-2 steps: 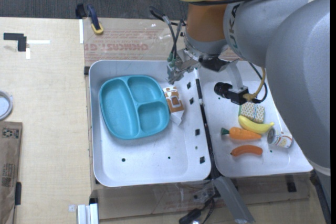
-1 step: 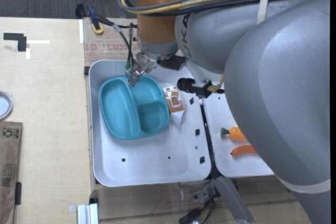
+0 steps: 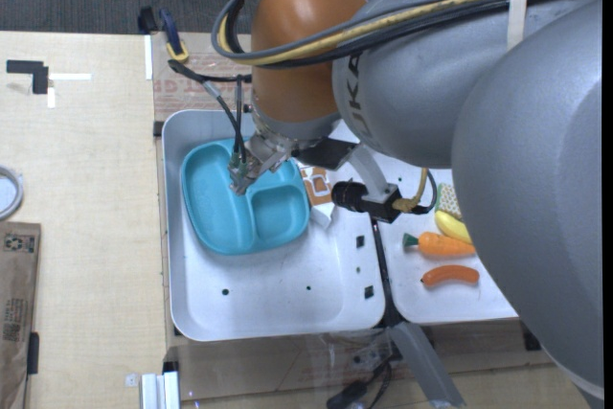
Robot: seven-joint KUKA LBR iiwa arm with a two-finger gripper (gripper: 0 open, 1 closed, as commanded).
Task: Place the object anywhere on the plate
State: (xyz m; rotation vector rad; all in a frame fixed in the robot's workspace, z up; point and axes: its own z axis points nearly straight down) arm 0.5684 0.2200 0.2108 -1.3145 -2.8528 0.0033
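Observation:
A blue plate [image 3: 244,206] with two compartments lies in the upper left of the left white bin [image 3: 268,302]. My gripper [image 3: 241,175] hangs over the plate's middle, at the ridge between the compartments, its tip close to or touching the plate. No object can be made out at its tip. A small orange-and-white object [image 3: 317,188] lies just off the plate's right rim, partly hidden by the wrist.
In the right bin [image 3: 450,306] lie a yellow banana-like piece [image 3: 450,224], an orange carrot [image 3: 442,246] and a red sausage-like piece [image 3: 450,276]. The big grey arm covers much of that bin. A wooden bench top [image 3: 77,206] spreads to the left.

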